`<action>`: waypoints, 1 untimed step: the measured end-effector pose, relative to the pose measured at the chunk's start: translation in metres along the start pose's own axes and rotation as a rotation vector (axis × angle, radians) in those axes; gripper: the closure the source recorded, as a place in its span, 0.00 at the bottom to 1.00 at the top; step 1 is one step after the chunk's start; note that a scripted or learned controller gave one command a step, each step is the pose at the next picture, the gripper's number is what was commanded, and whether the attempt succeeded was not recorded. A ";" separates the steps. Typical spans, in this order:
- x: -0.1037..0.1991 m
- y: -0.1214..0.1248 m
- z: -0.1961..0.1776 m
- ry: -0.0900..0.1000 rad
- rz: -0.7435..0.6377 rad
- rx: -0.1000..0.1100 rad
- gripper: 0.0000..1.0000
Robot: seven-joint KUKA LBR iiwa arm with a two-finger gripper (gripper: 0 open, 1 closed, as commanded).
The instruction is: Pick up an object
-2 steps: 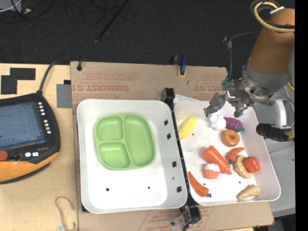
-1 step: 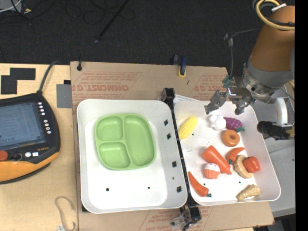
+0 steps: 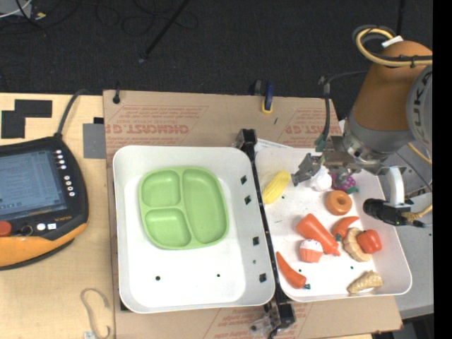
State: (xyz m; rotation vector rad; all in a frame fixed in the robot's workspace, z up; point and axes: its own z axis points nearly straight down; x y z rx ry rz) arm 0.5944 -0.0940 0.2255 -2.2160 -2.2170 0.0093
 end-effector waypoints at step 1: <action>-0.002 0.006 0.062 0.000 -0.001 -0.001 0.00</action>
